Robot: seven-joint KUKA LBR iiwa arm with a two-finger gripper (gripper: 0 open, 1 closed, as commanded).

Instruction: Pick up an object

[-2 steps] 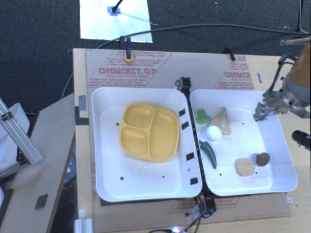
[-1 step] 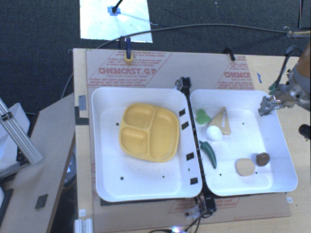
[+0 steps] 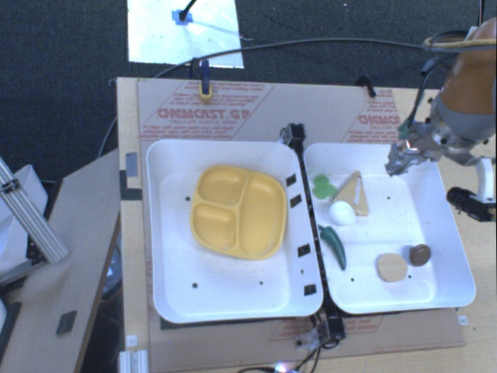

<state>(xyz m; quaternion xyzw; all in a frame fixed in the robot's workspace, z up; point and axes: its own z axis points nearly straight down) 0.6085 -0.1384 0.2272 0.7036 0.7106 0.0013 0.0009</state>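
Left of jaws (image 3: pixel 401 160), cheese wedge (image 3: pixel 355 194), apart

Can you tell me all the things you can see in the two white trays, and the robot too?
left bin: one, white, left on the bench
right bin: one, white, right on the bench
divided plate: one, yellow, in the left bin
leafy piece: one, green, right bin near the divider
wedge: one, tan, beside the leafy piece
egg: one, white, below the wedge
pepper: one, dark green, below the egg
flat disc: one, beige, lower right bin
small round piece: one, brown, beside the disc
gripper: one, grey, over the right bin's top edge
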